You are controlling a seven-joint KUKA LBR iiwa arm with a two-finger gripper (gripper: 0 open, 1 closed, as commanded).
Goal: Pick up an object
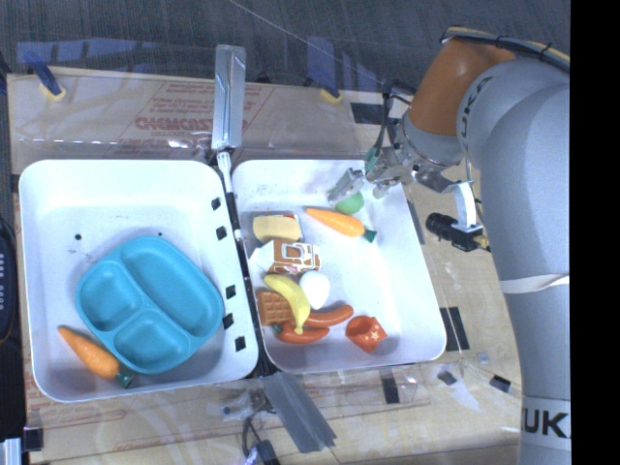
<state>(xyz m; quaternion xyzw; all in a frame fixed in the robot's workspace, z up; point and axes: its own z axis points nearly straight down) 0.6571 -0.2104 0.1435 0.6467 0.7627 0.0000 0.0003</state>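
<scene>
My gripper point(362, 188) hangs at the far corner of the right bin point(407, 279), low over its floor, and its fingers look open. A small green object point(351, 202) lies just under the left finger, touching or nearly touching it; nothing is visibly gripped. An orange carrot point(334, 222) lies right in front of the gripper. Nearer the divider sit a yellow block point(276, 228), a small brown-and-white box point(295, 256), a banana point(291, 298), a white egg point(315, 289), a waffle point(272, 308), a sausage point(327, 316) and a red pepper point(365, 332).
The left bin point(58, 192) holds a blue divided plate point(150, 303) and a second carrot point(89, 352) at its near left corner. The arm's grey body point(523, 211) stands along the right side of the right bin. A metal strip point(229, 95) rises behind the divider.
</scene>
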